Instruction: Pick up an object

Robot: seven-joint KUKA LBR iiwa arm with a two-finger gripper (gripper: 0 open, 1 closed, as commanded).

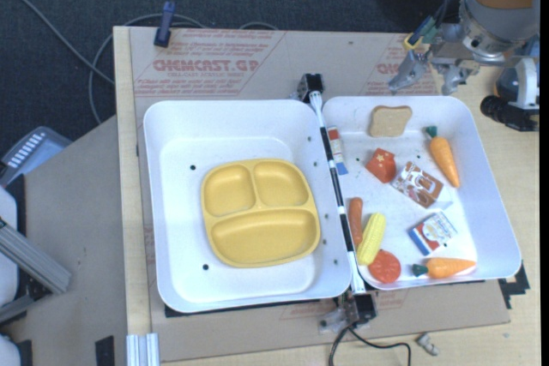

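Tomato (385, 267): near edge of right bin (489, 210).
Carrot (443, 160): long axis runs near-to-far.
Bread (390, 121): far end of bin, closest item to gripper.
Gripper (429, 75): above far rim, fingers apart, holding nothing.

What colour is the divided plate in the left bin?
Yellow: the three-compartment plastic plate, best seen in the camera view.

Bench (214, 64); two white bins (171, 141).
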